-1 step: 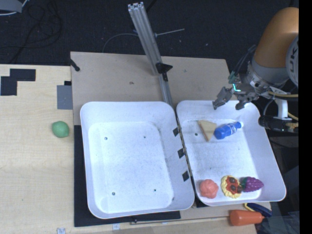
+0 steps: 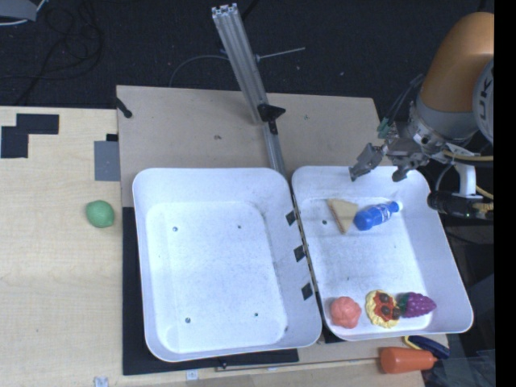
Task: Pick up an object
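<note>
Small blue plastic bottle with a white cap [image 2: 376, 215] lying on its side in the upper part of the right white bin [image 2: 451, 276], just beside a tan wedge-shaped block [image 2: 343, 213] on its left; likeliest pick, judging by nearness to the arm. Not yet lifted: nothing between the fingers, so the grasp and raise remain to be done. Two-finger claw [image 2: 377, 168] spread wide, poised over the bin's far rim, close above the bottle and slightly behind it. Further choices grouped at the near wall of the same bin: a pink rounded lump [image 2: 345, 311], a yellow and red toy food piece [image 2: 382, 308], a purple grape cluster [image 2: 417, 303], the last two touching. Open floor between bottle and that group, ample for a descent. Tighter toward the far rim and the wedge. Left white bin [image 2: 153, 216] alongside, sharing a clipped divide.
</note>
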Robot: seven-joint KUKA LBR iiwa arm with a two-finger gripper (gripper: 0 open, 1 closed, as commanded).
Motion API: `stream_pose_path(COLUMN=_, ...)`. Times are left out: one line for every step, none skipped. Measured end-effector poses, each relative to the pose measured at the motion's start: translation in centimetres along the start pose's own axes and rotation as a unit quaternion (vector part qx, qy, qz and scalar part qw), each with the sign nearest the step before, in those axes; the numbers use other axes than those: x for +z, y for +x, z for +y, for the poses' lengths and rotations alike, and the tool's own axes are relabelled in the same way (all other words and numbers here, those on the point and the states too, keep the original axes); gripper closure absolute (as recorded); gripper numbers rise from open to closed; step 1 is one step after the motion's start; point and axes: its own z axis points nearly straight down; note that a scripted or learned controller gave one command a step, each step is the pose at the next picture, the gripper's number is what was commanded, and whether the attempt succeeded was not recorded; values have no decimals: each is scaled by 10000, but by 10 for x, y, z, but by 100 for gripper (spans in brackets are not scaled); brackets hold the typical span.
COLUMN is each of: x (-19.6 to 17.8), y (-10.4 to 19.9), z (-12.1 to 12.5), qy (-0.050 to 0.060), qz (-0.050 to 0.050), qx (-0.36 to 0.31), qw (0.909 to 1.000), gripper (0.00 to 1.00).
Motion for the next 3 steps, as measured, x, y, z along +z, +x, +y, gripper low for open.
stream_pose_path(x=63, y=-1, z=0, qy=27, qz=4, qx=-1, qw=10000, gripper=0)
stream_pose_path(x=106, y=-2, z=-1, qy=20, qz=3, qx=-1, qw=10000, gripper=0)
stream_pose_path(x=149, y=-1, z=-1, qy=16, qz=3, qx=-3, qw=10000, gripper=0)
